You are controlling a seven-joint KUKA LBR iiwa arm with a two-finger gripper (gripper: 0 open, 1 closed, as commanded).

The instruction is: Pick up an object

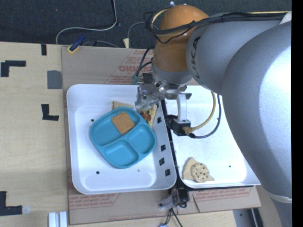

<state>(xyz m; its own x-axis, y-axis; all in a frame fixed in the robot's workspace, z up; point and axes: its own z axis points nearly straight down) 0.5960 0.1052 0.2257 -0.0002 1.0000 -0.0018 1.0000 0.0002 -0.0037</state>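
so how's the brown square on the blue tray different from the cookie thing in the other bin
The brown square is plain tan with straight edges; the cookie is paler, rounded and speckled with dark chips. The brown square rests in a compartment of the blue tray in the left bin; the cookie lies straight on the floor of the right bin, near its front edge. Both are small, flat, food-like pieces lying untouched.

Blue tray crowding left bin, open floor along its bottom, cookie low in right bin
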